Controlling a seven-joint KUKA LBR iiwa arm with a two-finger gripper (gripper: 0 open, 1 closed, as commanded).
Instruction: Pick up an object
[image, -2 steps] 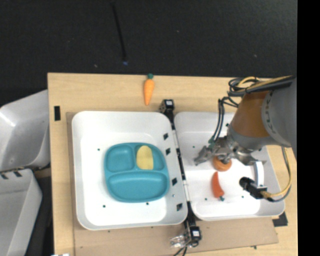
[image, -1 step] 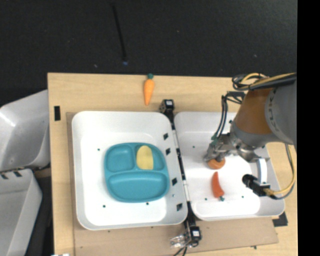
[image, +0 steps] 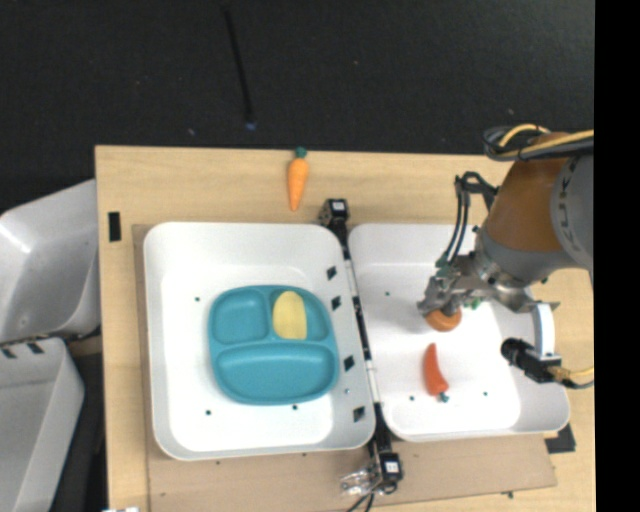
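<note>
My gripper (image: 443, 303) hangs low over the middle of the right bin (image: 400, 260), reaching in from the right. A small orange round object (image: 444, 320) sits directly under its tip, touching or nearly touching it. A red chili-shaped pepper (image: 434, 369) lies in the same bin, a little nearer the front. In the left bin (image: 170, 260) a blue divided plate (image: 270, 345) holds a yellow oval piece (image: 290, 315) in its upper right compartment.
An orange toy carrot (image: 297, 180) lies on the wooden bench behind the bins. Black clips run along the seam between the two bins (image: 352, 300). A white box (image: 40, 260) stands at the far left.
</note>
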